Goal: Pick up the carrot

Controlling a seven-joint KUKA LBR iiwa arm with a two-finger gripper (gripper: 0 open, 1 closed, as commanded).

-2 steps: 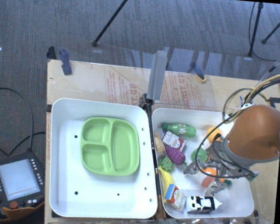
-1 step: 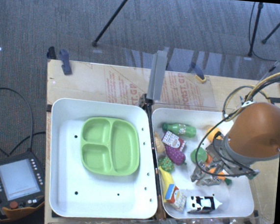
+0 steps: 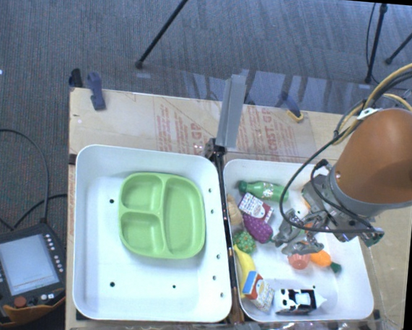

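Two white bins (image 3: 91,186) on a tan counter (image 3: 159,120) w/ faded red print. Left bin: light green divided plate (image 3: 163,214). Right bin: orange carrot (image 3: 322,258) w/ green tip, red-orange tomato (image 3: 298,262), green bottle (image 3: 261,190) w/ white label, purple grapes (image 3: 259,229), green broccoli (image 3: 244,241), yellow banana (image 3: 243,262), black & white cow-patterned carton (image 3: 296,300), small carton (image 3: 258,289) in white, orange & blue. Grey metal end effector (image 3: 296,242) below an orange band on the arm (image 3: 377,155). Dark grey carpet floor (image 3: 60,23); black & grey pendant (image 3: 18,269) w/ pale screen

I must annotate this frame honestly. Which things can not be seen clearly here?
- Gripper: camera view, arm's orange band covers it; finger state unclear.
- Carrot: partly hidden under the gripper; contact unclear.
- Labels on the small cartons: too small to read.
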